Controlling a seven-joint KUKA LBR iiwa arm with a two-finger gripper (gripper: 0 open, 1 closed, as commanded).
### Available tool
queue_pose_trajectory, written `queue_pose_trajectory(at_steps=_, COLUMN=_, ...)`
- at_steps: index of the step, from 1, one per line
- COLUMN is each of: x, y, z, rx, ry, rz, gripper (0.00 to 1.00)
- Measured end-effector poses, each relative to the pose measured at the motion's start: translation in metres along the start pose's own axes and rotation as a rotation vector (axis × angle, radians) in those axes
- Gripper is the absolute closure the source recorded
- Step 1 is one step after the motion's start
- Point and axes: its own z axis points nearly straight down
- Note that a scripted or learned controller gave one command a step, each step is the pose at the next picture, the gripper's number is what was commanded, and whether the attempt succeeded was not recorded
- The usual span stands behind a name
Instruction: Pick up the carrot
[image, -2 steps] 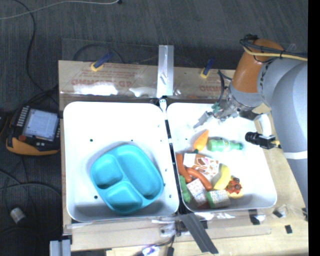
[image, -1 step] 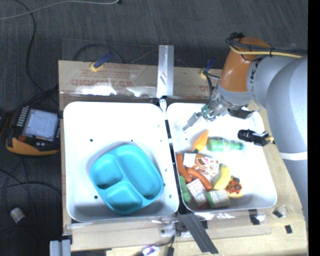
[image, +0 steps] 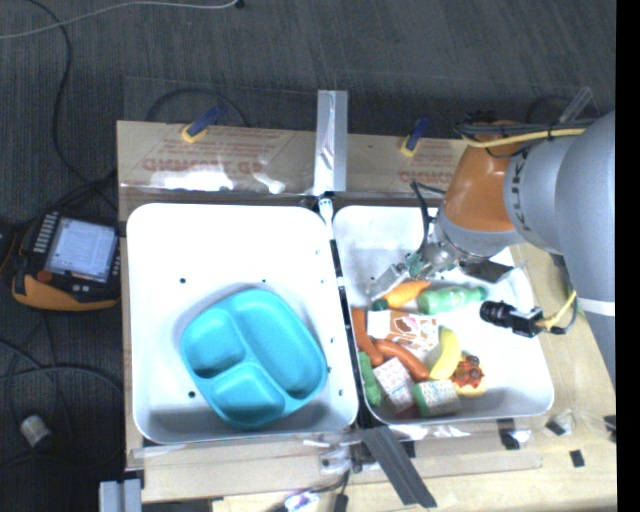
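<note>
Lying along the left wall of the right bin (image: 540, 395), the carrot (image: 360, 333) sits below and left of the gripper (image: 408, 268), well apart from it. Reaching down into the same bin's upper middle, just above an orange toy (image: 408, 293) and a green bottle (image: 452, 299). Cannot tell how the jaws stand; nothing seen between them.

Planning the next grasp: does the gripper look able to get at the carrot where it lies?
Probably yes. The gripper hangs just above the carrot, whose top lies bare. The green bottle lies close beside it and may crowd the fingers.
</note>
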Motion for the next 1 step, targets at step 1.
queue_pose_trajectory(at_steps=1, x=0.0002, y=0.0014, z=-0.0105, rx=-0.003, ry=0.001, rz=0.001, gripper=1.00)
